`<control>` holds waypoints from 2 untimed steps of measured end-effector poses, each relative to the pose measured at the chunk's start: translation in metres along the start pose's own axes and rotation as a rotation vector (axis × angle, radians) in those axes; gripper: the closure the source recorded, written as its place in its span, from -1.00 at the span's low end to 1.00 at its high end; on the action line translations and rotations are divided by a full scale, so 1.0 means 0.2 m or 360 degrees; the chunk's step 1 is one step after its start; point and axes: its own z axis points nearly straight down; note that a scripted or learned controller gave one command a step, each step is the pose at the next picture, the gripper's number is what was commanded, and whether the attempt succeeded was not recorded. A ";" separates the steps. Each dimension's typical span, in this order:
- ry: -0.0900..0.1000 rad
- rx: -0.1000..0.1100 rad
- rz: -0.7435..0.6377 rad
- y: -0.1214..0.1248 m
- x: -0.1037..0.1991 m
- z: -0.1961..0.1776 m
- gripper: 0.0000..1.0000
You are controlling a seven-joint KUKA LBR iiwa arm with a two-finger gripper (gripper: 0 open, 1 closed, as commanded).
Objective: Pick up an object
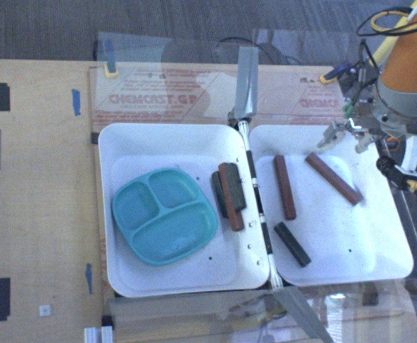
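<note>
My gripper (344, 137) hangs open over the far right part of the right bin (380, 263), with nothing between its fingers. Just below and left of it lies a brown bar (333, 179) set at a slant. A second brown bar (285, 186) lies lengthwise near the bin's left wall. Toward the front sits a short black bar (292, 244). In the left bin (122, 141) rest a teal divided plate (165, 216) and a dark brush with a brown handle (228, 194) by the right wall.
A metal divider (247, 91) stands behind the seam between the bins. Cables (380, 21) and the orange-banded arm (408, 63) crowd the upper right. A wooden bench top (36, 191) stretches to the left.
</note>
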 end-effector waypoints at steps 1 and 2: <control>-0.0003 -0.0007 -0.0113 0.09 -0.15 0.51 -1.00; -0.0001 -0.0004 -0.0250 -0.01 -0.19 0.52 -1.00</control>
